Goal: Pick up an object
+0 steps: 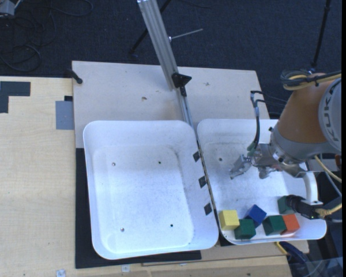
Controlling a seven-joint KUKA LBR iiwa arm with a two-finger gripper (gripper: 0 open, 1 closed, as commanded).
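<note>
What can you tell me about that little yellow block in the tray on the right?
The yellow block is a small cube, plain and solid-coloured, with a matte look like painted wood or foam. It sits flat on the floor of the right bin, in the near corner beside the wall next to the other bin. A green block lies right against it. The gripper is apart from it, farther back in the bin.
</note>
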